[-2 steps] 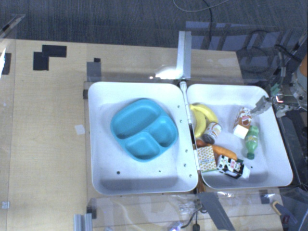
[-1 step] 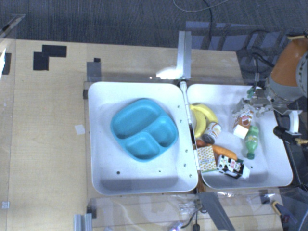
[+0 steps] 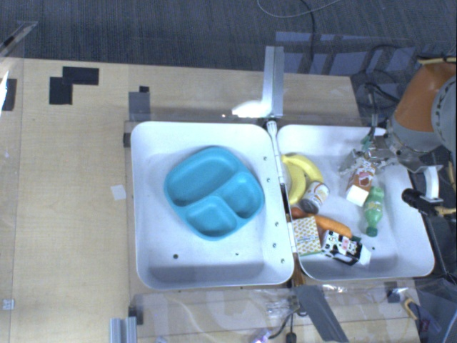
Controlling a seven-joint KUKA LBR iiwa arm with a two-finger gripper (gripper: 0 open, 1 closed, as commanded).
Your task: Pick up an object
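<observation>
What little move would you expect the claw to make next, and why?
Probably a short drop straight down. The claw hovers at the far side of the right bin, right above a small red and white item, with a green bottle just beside it. Whether it has gripped anything is unclear.

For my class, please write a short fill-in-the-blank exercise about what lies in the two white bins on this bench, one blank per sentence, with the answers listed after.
1. The blue divided plate lies in the ____ bin as the camera sees it.
2. The banana in the right bin is ____ in colour.
3. The small green bottle lies in the same bin as the ____ carrot.
4. The gripper hangs over the ____ bin.

Missing words: left; yellow; orange; right
</observation>
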